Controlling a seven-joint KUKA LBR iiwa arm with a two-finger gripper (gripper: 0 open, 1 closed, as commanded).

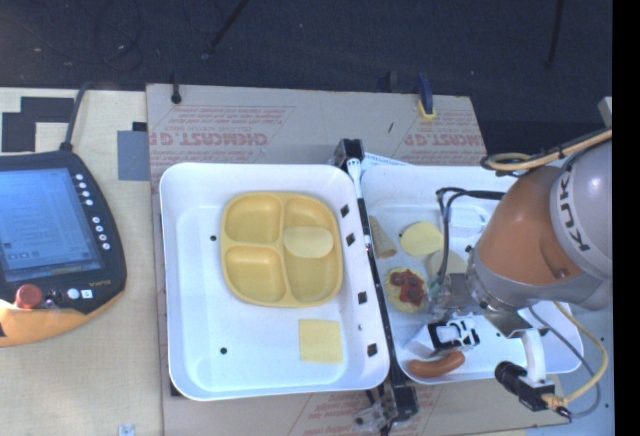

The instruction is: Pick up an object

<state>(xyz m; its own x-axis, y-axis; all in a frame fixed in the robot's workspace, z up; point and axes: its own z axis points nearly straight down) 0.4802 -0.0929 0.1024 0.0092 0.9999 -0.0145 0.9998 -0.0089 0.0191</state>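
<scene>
In the right bin (400,186) lie a pale yellow round piece (421,238), a small round item with red topping (407,288) and a sausage (436,365) near the front wall. My gripper (452,332) hangs low over the front of this bin, just above the sausage and right of the red-topped item. The arm's orange band (520,234) covers much of the bin's right half. The left bin holds a yellow divided plate (281,248) with a pale round piece (308,242) in its upper right compartment, and a yellow square slice (321,341) at the front.
The left bin (190,274) and the right bin share a black-clipped divider (365,264). A teach pendant (55,234) lies at the far left of the bench. Cables (560,394) trail at the front right corner. Cardboard lies under both bins.
</scene>
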